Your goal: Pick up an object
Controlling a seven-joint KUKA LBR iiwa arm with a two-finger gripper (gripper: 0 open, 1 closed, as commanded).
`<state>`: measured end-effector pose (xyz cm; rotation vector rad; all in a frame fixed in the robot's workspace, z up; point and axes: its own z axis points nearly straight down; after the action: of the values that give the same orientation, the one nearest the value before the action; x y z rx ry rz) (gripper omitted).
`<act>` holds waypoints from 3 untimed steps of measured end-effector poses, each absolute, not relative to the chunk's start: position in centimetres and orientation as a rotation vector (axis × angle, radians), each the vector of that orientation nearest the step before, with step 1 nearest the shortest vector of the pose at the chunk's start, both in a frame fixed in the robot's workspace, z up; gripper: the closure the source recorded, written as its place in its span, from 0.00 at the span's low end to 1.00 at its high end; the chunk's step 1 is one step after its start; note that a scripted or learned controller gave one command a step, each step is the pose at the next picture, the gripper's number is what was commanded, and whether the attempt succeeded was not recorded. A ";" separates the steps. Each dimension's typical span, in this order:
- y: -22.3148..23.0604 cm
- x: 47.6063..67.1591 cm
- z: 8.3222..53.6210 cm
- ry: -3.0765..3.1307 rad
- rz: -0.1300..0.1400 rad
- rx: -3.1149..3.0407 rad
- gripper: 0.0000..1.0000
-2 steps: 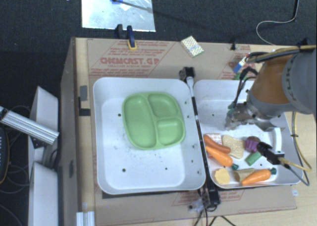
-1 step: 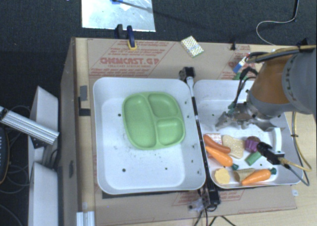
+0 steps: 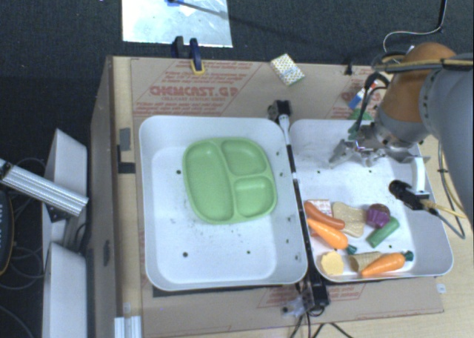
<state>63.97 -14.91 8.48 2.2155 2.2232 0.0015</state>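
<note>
My gripper [image 3: 355, 153] hovers over the far, bare part of the right bin [image 3: 437, 251], open with nothing between its fingers. Toy food lies in a heap at the near end of that bin, well in front of the gripper: two orange carrots [image 3: 328, 234] [image 3: 385, 262], a reddish sausage [image 3: 324, 213], a tan cracker [image 3: 349, 216], a purple piece [image 3: 378, 216], a green cucumber [image 3: 383, 233] and a yellow wedge [image 3: 332, 262].
The left bin [image 3: 159, 181] holds a green divided plate [image 3: 229, 179]. A black divider [image 3: 294, 181] runs between the two bins. A small patterned block [image 3: 286, 69] lies on the cardboard behind the bins.
</note>
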 end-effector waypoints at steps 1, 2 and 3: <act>-14.9 64.1 9.6 2.224 0.005 2.210 1.00; -14.9 64.1 9.6 2.225 0.004 2.210 0.00; -17.9 66.5 8.5 2.223 0.002 2.216 0.00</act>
<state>66.55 -17.93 8.50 2.2156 2.2227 0.0020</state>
